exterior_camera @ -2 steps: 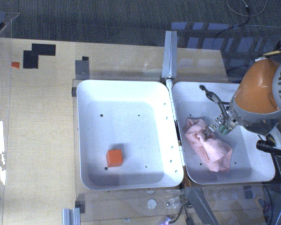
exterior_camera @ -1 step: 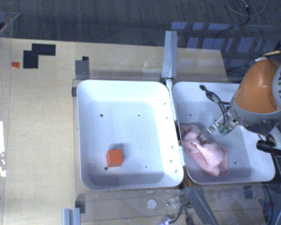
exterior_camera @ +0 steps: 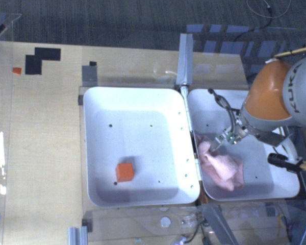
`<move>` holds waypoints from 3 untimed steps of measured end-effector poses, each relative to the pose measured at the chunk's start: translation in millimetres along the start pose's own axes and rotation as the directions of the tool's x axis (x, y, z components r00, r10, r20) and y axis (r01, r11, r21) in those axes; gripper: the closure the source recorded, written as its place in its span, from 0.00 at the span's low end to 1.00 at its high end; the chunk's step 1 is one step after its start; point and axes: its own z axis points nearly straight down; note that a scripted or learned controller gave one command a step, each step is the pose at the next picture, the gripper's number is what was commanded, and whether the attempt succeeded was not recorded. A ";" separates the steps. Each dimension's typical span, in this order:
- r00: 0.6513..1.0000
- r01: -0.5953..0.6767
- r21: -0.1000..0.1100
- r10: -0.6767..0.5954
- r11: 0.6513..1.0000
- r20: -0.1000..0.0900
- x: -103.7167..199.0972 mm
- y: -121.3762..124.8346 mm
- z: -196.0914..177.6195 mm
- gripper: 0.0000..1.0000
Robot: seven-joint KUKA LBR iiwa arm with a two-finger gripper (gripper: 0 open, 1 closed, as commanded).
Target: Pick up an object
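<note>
A crumpled pink cloth [exterior_camera: 222, 167] lies in the right bin [exterior_camera: 214, 111], against its left wall. An orange cube [exterior_camera: 125, 172] sits in the left bin [exterior_camera: 137, 106], near the front left. My gripper [exterior_camera: 218, 144] reaches down from the right into the right bin, its tip just above the upper left part of the pink cloth. The arm's grey body and orange band [exterior_camera: 268, 93] hang over the right side of that bin. Nothing shows as lifted.
A metal divider [exterior_camera: 185, 65] runs between the two bins at the back. Black cables loop over the right bin's back part [exterior_camera: 219, 100]. Wooden bench [exterior_camera: 41, 152] stretches to the left, with black marks [exterior_camera: 41, 59] near its far corner.
</note>
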 end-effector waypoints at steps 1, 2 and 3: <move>0.998 -0.061 -0.003 0.061 0.998 0.000 21.3 7.3 -77.1 0.00; 1.000 -0.020 0.000 0.020 1.000 -0.003 91.0 31.3 -75.5 0.00; 0.990 -0.141 0.001 0.141 0.990 -0.002 53.3 -21.6 -75.4 0.00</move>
